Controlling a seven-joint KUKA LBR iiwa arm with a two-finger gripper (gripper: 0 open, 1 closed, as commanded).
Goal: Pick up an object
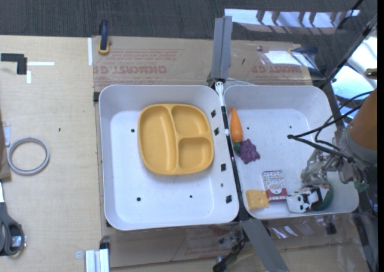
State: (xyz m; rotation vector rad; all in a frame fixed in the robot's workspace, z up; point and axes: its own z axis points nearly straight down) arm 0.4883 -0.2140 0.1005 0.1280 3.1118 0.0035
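Note:
The right bin (312, 99) holds several small things. An orange carrot (236, 125) lies by its left wall, with a purple bunch of grapes (246, 151) just below it. A small red and white box (274, 184) and a yellow cheese wedge (257, 199) lie near the front edge. A white, black and green object (307, 199) rests in the front right corner. My gripper (317, 170) hangs low over the right side of this bin, just behind that object and right of the box. Nothing is visibly held in it.
A yellow divided plate (176, 138) lies in the left bin (120, 163). A roll of tape (26, 155) and scissors (10, 235) lie on the bench at left. Black cables (312, 136) trail from the arm across the right bin.

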